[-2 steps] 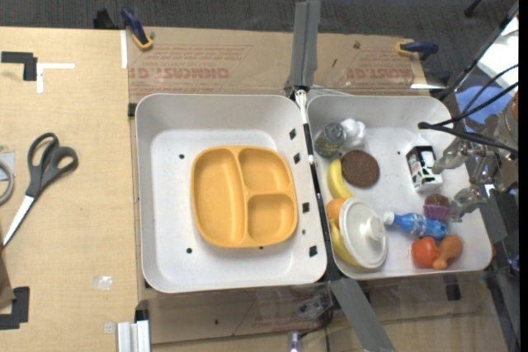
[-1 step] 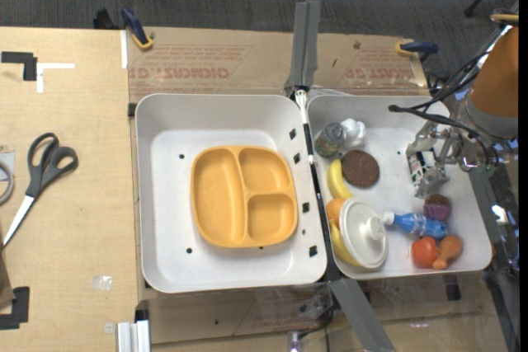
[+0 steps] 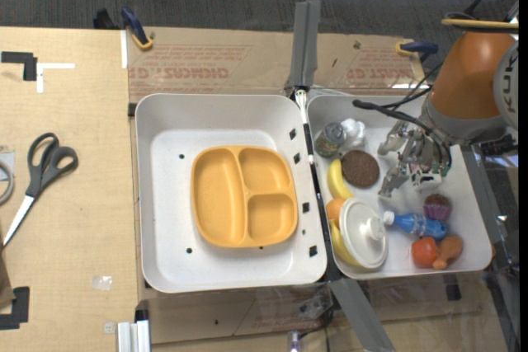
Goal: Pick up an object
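Note:
The right bin (image 3: 476,202) holds several small items: a brown round cookie (image 3: 360,167), a yellow banana (image 3: 336,179), a white lidded pot (image 3: 363,232), a blue bottle (image 3: 412,222), a red tomato (image 3: 424,251), an orange carrot-like piece (image 3: 448,249), a purple cupcake (image 3: 437,206) and a grey-and-white toy (image 3: 338,135). My gripper (image 3: 398,171) hangs over the middle of this bin, just right of the cookie, fingers pointing down and spread, with nothing between them.
The left bin (image 3: 161,177) holds an orange three-compartment plate (image 3: 245,195). Scissors (image 3: 37,177) lie on the wooden bench at far left. Clamps (image 3: 137,27) hold cardboard behind the bins. A grey divider bar (image 3: 304,45) runs between the bins.

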Controlling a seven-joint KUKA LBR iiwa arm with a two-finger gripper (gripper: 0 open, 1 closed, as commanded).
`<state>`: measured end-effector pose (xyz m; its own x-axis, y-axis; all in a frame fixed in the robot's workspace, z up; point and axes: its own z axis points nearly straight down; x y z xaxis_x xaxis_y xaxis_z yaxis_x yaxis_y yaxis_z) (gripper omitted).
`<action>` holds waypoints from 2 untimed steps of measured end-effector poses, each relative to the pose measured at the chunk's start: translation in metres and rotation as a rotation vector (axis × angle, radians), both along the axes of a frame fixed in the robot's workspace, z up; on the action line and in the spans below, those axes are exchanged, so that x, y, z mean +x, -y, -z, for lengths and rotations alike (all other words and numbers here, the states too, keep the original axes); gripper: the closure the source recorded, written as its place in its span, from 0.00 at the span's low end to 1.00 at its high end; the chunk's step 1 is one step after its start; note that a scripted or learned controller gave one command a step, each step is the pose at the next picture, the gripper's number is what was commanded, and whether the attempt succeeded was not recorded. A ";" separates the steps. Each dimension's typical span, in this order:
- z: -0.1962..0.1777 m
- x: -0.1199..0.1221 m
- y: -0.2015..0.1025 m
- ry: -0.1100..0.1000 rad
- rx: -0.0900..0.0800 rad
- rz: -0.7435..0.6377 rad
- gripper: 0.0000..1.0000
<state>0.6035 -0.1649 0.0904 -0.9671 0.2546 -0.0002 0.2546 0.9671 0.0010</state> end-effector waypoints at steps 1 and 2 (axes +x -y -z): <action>-0.001 -0.055 0.050 0.000 0.008 0.146 0.00; -0.009 -0.054 0.051 0.003 0.004 0.145 1.00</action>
<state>0.5493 -0.2162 0.0990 -0.9200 0.3920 -0.0015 0.3920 0.9199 0.0054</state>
